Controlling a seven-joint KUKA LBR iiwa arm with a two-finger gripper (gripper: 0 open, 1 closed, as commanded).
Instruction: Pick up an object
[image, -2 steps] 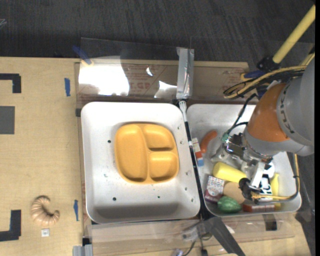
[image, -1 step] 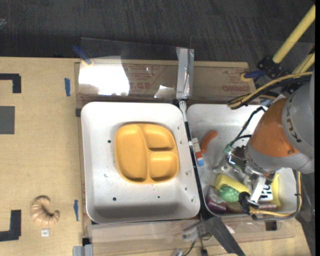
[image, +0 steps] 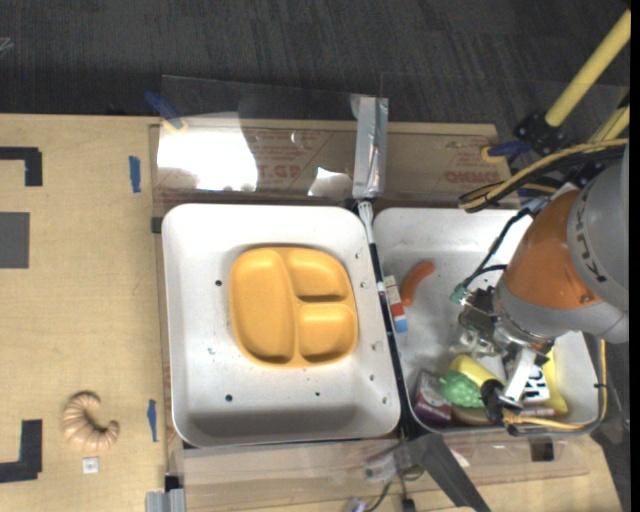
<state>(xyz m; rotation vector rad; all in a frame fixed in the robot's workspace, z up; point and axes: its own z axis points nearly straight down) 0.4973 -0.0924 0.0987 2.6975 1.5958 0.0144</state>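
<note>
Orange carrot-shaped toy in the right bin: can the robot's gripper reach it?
Probably yes. The orange carrot-shaped toy lies uncovered on the bare floor of the right white bin, and the gripper hangs close by over that bin.

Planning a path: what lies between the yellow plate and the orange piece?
Camera view: between the yellow plate and orange piece, the bins' adjoining rims and a small orange-and-blue item.
</note>
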